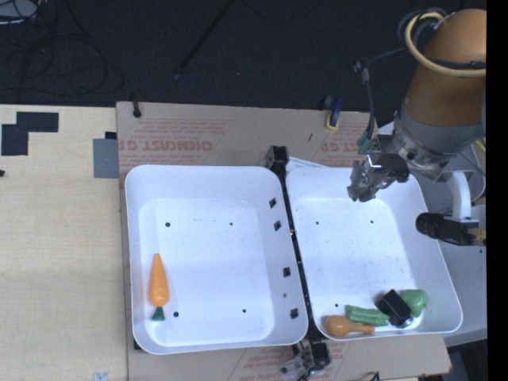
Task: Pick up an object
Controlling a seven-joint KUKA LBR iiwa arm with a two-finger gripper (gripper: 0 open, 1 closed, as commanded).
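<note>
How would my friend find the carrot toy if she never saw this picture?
Look at the left white bin of the two sitting side by side. Go to its near left corner, close to the front wall. The carrot lies there by itself: a small orange cone with a dark green stub at its lower end, while the other toys are bunched in the right bin.

Both shallow plastic bins are white: the left bin (pixel 202 182) and the right bin (pixel 349 213), each speckled with small dark dots. The plastic carrot (pixel 159 281) is orange with a dark green tip. Near the right bin's bottom edge lie a green vegetable-shaped toy (pixel 367 315), a black block (pixel 394 307) and an orange-tan pear-shaped toy (pixel 343 326). The arm's band (pixel 456 42) is orange over grey.
</note>
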